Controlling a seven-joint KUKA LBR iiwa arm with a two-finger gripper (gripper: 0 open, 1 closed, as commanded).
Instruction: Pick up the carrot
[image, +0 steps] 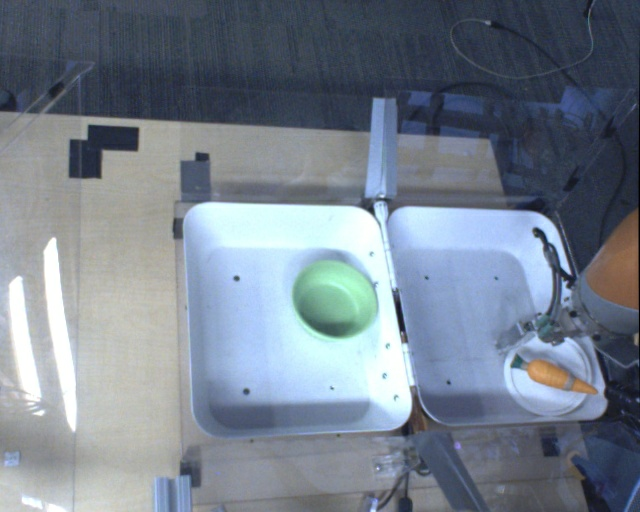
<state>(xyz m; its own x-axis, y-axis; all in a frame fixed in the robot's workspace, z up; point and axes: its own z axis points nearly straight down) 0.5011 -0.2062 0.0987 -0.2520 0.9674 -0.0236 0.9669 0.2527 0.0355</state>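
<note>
green bowl (336, 299) in left bin (230, 330), carrot (558, 376) on white plate (540, 397) in right bin (460, 300) near corner, pincer (537, 328) just above plate, wooden worktop (110, 330)

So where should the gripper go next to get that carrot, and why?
Probably a short shift toward the camera and slightly right, then down. The carrot lies on the white plate in the right bin, near its front right corner, while the gripper sits just beyond the plate's far edge, not yet over the carrot.
</note>
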